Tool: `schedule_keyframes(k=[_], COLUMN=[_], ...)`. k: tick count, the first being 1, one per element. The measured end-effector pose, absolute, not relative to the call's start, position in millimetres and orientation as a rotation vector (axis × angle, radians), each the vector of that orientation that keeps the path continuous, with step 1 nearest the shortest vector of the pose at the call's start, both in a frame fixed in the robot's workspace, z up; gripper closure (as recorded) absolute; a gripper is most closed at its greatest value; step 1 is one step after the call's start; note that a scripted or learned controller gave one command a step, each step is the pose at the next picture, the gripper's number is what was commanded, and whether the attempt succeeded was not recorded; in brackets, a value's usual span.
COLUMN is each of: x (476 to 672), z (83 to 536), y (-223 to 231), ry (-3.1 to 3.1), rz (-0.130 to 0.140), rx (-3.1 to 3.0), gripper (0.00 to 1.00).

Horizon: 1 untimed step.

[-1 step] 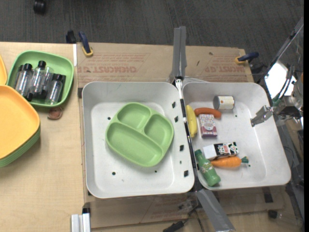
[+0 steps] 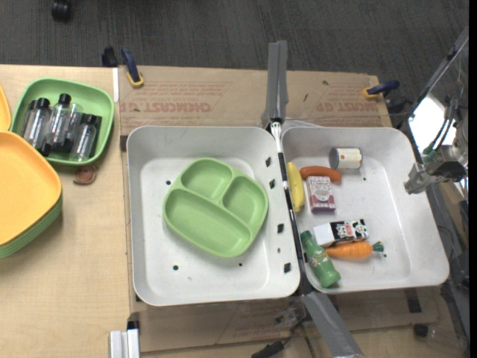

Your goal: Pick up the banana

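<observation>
Cardboard sheet (image 2: 223, 99) covers the wooden bench (image 2: 59, 289) under two white bins; dark grey carpet (image 2: 223, 13) beyond. Banana (image 2: 296, 186) lies in right bin (image 2: 402, 222), against its left wall, just beside the pink carton (image 2: 321, 195). Left bin (image 2: 149, 222) holds a green divided plate (image 2: 215, 206). Pincer (image 2: 432, 171) hangs over the right bin's right rim; cannot tell if clenched or released. Yellow plates (image 2: 26, 200) at bench's left edge.
</observation>
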<state>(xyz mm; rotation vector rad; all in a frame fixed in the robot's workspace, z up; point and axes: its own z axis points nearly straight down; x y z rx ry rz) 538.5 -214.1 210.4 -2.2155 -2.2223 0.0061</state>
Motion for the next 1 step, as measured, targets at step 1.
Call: schedule_keyframes(k=[1], x=[538.5], z=[218.6], y=[-214.9], ry=[-2.223], rz=[0.008], rx=[-2.214], gripper=[1.00])
